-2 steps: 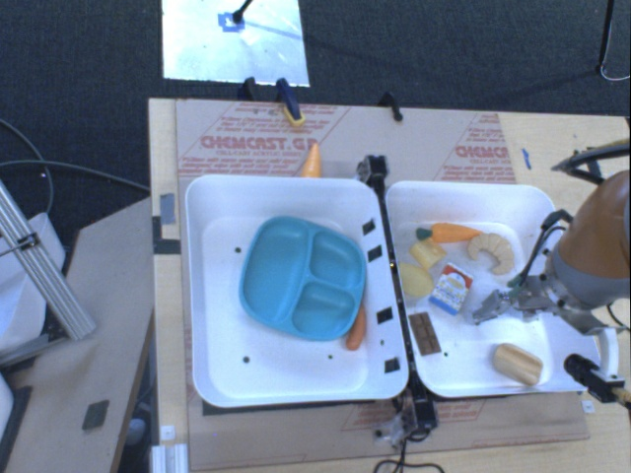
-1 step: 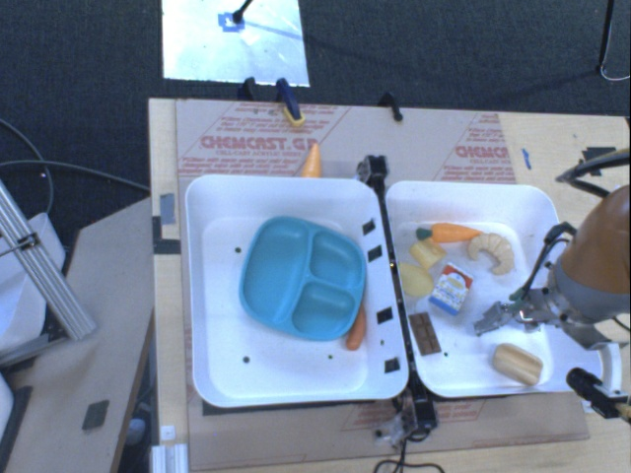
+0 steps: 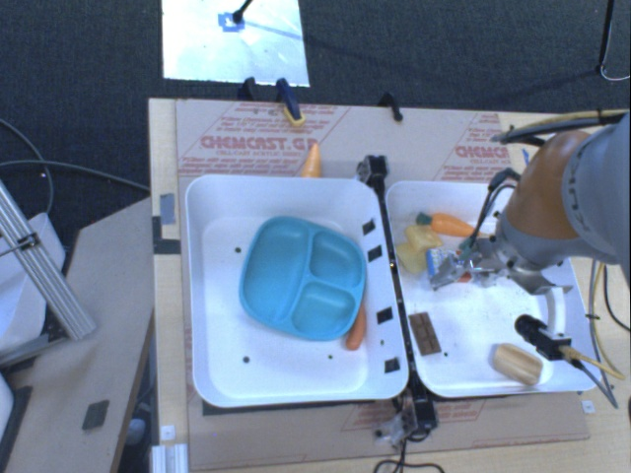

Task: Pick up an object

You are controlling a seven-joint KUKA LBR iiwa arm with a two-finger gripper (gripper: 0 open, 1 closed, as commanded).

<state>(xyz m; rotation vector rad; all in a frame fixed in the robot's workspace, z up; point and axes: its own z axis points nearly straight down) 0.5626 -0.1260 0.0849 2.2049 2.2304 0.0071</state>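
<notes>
Gripper (image 3: 444, 270) sits low in the right bin (image 3: 473, 328), just beside a yellow item (image 3: 421, 238) — grip state cannot be told, too blurred.

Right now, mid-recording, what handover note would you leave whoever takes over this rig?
Gripper: low in the right white bin, beside a yellow-and-blue item; no lift visible.
Right bin also has an orange toy carrot, a brown chocolate-bar block and a pale wooden cylinder.
Left white bin: a blue divided plastic plate with a second orange carrot at its edge.
Done: arm positioned. Left: secure and lift one object.
</notes>
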